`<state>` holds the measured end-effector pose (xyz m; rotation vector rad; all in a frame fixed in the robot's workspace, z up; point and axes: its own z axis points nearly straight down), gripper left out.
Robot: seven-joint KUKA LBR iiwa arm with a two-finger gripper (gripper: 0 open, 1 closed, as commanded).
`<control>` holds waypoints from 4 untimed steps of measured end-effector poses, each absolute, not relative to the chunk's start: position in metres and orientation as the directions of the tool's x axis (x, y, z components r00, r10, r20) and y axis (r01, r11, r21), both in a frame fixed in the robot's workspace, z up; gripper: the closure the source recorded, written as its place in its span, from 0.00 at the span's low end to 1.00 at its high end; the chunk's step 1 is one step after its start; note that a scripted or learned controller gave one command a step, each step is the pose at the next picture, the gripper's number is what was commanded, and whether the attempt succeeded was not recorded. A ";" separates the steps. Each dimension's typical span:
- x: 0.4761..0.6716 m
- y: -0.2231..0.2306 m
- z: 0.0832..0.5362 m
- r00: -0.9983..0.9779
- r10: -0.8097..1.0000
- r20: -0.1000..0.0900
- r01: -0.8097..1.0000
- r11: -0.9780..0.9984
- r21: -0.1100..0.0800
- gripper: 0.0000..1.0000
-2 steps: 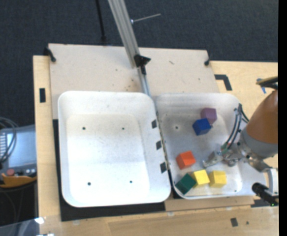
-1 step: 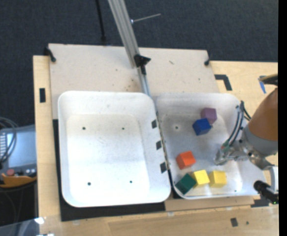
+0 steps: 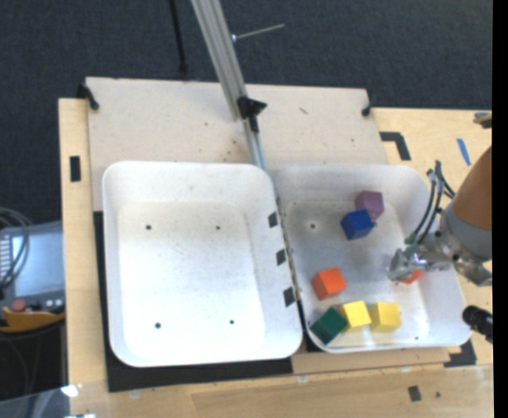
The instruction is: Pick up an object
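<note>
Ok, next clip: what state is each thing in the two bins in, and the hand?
purple block: resting in the right bin, touching the blue block
blue block: resting in the bin
orange block: resting, apart from the others
green block: resting by the bin's near wall
two yellow blocks: resting side by side
hand: low in the right bin, over something red
left bin: resting on the bench

White bins [image 3: 193, 177] hold purple [image 3: 370, 202], blue [image 3: 356, 225], orange [image 3: 328, 282], green [image 3: 329, 324] and two yellow blocks [image 3: 371, 314].

The arm [image 3: 473, 205] comes in from the right side of the frame, with its gripper [image 3: 405, 266] hanging low at middle right.
</note>
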<state>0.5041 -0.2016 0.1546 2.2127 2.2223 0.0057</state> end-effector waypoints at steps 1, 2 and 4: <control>0.508 -0.206 0.199 -0.004 1.000 -0.002 1.000 0.004 0.007 1.00; 0.512 -0.202 0.262 -0.005 1.000 -0.003 1.000 0.005 0.010 1.00; 0.568 -0.110 0.257 -0.008 1.000 0.000 1.000 0.008 0.003 1.00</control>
